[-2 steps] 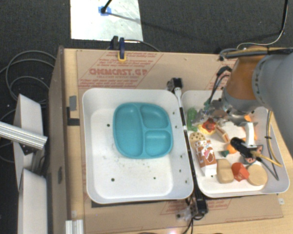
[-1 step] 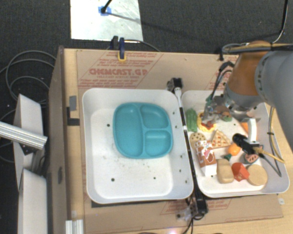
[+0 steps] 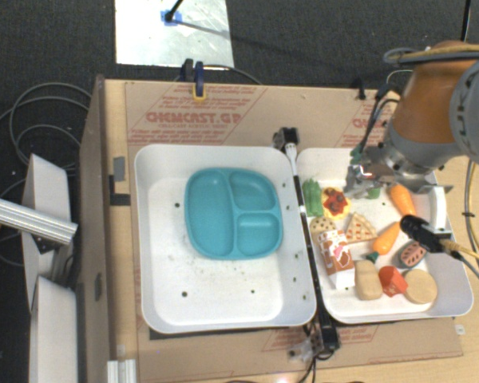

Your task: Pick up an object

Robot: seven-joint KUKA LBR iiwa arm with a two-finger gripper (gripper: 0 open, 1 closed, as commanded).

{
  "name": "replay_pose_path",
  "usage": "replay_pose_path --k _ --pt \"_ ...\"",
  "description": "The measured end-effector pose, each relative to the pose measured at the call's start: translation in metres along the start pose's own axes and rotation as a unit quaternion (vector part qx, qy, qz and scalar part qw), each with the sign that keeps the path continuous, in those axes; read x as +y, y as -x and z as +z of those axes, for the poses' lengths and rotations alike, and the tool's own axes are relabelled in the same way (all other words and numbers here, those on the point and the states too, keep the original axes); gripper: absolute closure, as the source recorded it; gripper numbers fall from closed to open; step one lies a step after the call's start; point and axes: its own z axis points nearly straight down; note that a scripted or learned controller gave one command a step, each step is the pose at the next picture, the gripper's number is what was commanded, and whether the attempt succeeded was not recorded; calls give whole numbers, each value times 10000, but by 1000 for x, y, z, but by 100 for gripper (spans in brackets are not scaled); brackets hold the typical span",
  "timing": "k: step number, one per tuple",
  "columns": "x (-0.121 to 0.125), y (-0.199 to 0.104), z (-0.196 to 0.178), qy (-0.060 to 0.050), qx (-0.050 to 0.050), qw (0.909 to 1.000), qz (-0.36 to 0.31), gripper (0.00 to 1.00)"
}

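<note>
Gripper (image 3: 362,179) hangs low over the back of the right bin (image 3: 455,298), close above a small green piece (image 3: 373,190); how wide it stands cannot be told from this slant, and nothing is plainly held. That bin carries a heap of toy food: a green vegetable (image 3: 311,196), a pizza slice (image 3: 358,229), two orange carrots (image 3: 401,198), a red block (image 3: 392,280). The left bin (image 3: 156,294) holds a teal divided plate (image 3: 232,213). Brown board on the bench (image 3: 193,118) seems to read "CHEMCAST GP".

Teal divided plate (image 3: 232,213) in left white bin (image 3: 164,294) (near centre), blue clamp (image 3: 193,73) on cardboard sheet (image 3: 215,116)
</note>
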Motion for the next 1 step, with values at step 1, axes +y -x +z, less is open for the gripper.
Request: replay_pose_path --k 1 --pt "-12 56 43 -24 -13 10000 42 100"
